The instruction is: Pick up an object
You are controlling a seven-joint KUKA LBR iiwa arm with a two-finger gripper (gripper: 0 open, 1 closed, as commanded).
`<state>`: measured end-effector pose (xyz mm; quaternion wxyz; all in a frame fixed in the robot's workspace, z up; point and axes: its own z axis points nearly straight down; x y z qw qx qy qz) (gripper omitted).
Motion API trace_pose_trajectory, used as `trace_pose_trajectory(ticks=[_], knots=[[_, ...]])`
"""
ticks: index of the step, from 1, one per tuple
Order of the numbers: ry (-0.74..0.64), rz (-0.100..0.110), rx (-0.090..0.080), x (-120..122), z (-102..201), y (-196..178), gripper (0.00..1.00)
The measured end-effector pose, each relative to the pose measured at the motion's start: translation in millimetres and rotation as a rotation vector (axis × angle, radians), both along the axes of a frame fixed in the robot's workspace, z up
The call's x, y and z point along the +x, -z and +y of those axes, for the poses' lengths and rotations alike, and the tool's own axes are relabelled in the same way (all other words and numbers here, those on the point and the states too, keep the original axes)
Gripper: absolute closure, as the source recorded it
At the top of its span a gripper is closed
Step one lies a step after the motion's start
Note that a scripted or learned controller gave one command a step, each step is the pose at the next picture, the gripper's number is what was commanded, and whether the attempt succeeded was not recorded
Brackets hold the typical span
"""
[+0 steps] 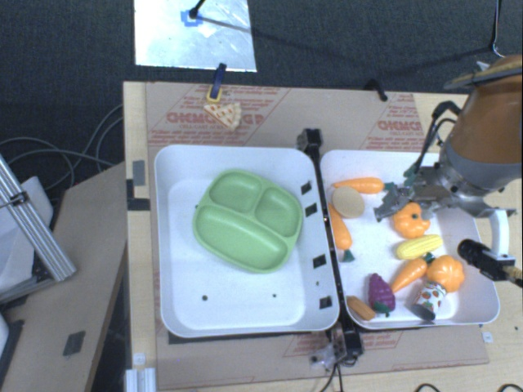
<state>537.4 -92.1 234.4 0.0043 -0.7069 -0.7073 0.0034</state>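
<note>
End effector of mine hangs just beside the small orange pumpkin; its state I cannot tell. Probably light, stiff, slippery: grip its round middle

Right bin crowded with toy food; left bin corners open.

A robot lab — taped cardboard bench, aluminium framing, loose cables.
</note>
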Motion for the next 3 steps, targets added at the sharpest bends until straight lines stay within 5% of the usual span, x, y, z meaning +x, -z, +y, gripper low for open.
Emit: trace_pose_trajectory(ticks=[1, 3], knots=[[-0.003, -0.012, -0.001, 2.4, 0.3, -5.9, 0.00], [0.000, -0.007, 0.000, 1.5, -2.2, 99.8, 0.00]])
